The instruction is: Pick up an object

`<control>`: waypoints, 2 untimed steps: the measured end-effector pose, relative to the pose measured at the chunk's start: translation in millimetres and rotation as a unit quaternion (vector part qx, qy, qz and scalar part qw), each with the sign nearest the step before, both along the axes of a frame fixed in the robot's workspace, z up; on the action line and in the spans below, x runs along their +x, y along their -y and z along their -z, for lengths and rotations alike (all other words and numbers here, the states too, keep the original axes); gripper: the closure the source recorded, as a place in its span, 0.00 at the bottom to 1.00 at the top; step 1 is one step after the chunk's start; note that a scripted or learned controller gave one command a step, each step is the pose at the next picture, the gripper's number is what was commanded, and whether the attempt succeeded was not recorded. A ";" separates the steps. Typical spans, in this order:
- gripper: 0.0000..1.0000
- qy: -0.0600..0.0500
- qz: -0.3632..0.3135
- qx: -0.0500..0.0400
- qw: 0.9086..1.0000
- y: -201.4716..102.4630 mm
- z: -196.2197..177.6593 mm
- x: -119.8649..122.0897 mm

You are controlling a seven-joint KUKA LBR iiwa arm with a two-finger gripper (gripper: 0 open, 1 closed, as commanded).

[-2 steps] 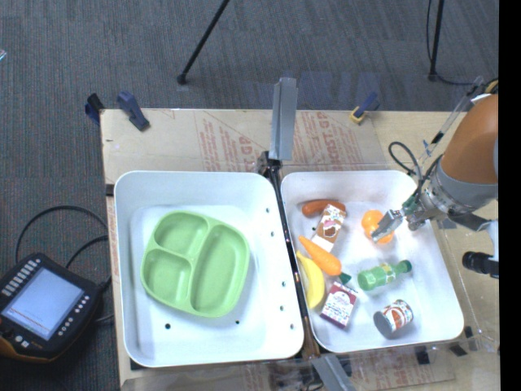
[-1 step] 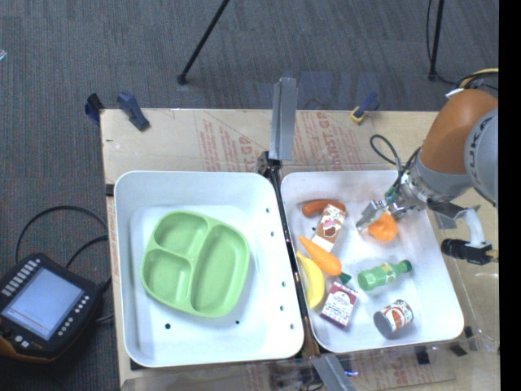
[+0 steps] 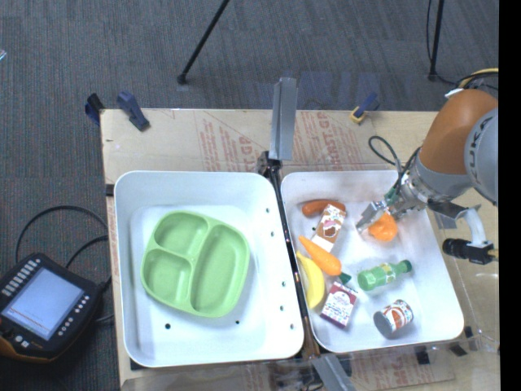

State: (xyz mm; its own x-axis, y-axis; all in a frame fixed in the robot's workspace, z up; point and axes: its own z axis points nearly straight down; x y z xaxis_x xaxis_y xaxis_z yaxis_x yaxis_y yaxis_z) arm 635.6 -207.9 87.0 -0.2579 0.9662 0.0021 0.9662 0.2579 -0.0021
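Observation:
My gripper point(image 3: 378, 218) reaches down from the right into the back of the right bin point(image 3: 444, 296). It sits right over a small orange fruit point(image 3: 384, 230) and hides that fruit's top. Left of it lie a brown sausage point(image 3: 319, 207) and a small white-and-red carton point(image 3: 328, 224). An orange carrot point(image 3: 320, 255) and a yellow banana point(image 3: 310, 279) lie along the bin's left side. A green bottle point(image 3: 383, 275), a red carton point(image 3: 339, 305) and a tin can point(image 3: 394, 317) fill the front part.
The left bin point(image 3: 134, 194) holds a green divided plate point(image 3: 195, 263). A grey upright post point(image 3: 283, 129) stands behind the seam between the bins. A teach pendant point(image 3: 45, 304) lies on the floor at the left. Clamps grip the bench's back edge.

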 end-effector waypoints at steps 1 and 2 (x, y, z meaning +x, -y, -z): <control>0.00 0.000 0.028 0.001 1.000 0.8 -0.5 -30.0; 1.00 0.000 0.029 0.001 1.000 0.7 -10.4 -29.4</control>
State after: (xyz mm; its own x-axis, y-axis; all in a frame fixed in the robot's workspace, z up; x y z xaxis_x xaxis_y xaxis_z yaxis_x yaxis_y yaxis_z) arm 606.1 -208.6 97.4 -0.2022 0.9793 0.0032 0.9793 0.2022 -0.0008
